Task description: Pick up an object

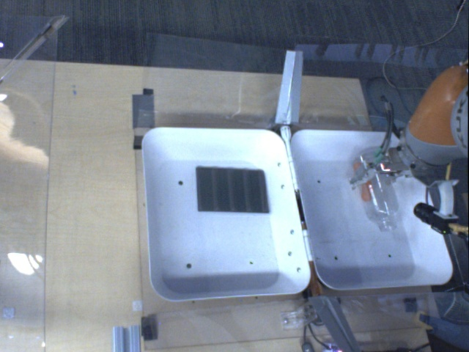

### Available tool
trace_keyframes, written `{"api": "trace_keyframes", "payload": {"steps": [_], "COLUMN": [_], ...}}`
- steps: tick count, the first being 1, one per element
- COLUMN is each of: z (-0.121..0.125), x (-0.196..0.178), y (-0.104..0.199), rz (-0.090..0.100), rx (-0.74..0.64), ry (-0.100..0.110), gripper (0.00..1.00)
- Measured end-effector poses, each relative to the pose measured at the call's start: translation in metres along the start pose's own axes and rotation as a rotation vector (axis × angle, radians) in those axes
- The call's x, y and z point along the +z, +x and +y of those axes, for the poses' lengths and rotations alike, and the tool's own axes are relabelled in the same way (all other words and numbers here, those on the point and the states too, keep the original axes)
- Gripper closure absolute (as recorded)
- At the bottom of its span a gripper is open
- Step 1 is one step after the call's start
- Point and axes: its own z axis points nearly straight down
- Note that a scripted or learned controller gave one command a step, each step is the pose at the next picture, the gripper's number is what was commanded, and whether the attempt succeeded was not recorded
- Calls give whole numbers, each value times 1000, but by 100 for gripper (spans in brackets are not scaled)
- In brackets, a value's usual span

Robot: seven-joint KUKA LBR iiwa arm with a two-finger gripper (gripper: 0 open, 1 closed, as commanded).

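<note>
A dark grey ribbed rectangular pad (231,190) lies flat in the left bin (168,255), a little above its middle. My gripper (380,210) hangs over the right bin (330,259), in its upper right part, pointing down at the bin floor. A small reddish-orange bit (359,173) shows at the gripper's upper left side; I cannot tell whether it is a loose thing or part of the tool. Nothing is plainly seen held. The pad is far to the left of the gripper, across the wall between the bins.
A metal post (289,86) stands at the back where the bins meet. The wooden bench (80,196) stretches to the left under a clear sheet. Brackets and cables (322,321) sit along the front edge below the right bin.
</note>
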Motion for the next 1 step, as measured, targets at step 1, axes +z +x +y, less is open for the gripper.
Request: {"api": "trace_keyframes", "payload": {"steps": [1], "z": [49], "x": [-76], "y": [79], "rz": [4], "rx": [3], "ry": [12], "gripper": [100]}}
